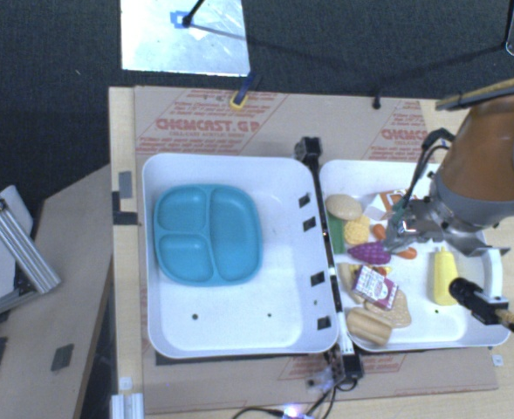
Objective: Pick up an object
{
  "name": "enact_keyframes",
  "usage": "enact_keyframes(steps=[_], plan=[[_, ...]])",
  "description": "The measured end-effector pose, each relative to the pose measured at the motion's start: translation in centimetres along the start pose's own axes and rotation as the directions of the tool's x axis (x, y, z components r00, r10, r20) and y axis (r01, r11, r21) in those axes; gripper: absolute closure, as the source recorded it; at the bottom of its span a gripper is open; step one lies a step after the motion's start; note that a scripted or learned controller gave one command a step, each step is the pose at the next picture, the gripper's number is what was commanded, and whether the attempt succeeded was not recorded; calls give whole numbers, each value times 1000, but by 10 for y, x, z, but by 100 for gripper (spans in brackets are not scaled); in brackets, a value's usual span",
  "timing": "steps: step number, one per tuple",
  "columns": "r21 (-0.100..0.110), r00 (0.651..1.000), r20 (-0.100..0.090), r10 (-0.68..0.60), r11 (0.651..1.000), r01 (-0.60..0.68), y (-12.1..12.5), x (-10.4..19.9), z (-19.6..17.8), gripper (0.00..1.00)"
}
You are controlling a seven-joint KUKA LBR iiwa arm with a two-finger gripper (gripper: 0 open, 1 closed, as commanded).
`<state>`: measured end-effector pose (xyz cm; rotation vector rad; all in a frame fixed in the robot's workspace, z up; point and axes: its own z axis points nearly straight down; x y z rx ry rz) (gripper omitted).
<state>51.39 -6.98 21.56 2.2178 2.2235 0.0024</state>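
The right bin (pixel 466 321) holds several toy foods: a tan potato-like piece (pixel 344 206), a yellow corn piece (pixel 357 230), a purple eggplant (pixel 369 253), a small orange piece (pixel 378 231), a red-labelled packet (pixel 375 288), a bread roll (pixel 367 326) and a yellow bottle (pixel 444 276). My gripper (pixel 398 236) is low in this bin, its dark fingers pointing down just right of the eggplant and the orange piece. I see nothing clearly held between them.
The left bin (pixel 283 312) holds a blue divided plate (pixel 209 234). A black hinge strip (pixel 325 234) runs between the bins. The arm's grey and orange body (pixel 488 168) covers the right bin's far right part. A metal sheet (pixel 185 23) lies beyond the bench.
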Motion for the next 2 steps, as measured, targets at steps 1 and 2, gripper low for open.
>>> enact_keyframes(steps=[1,2], plan=[[-2,1000,0,2,1000,-2,-6,-2,-17,100],[1,1000,1,2,1000,-2,-10,-8,-6,100]])
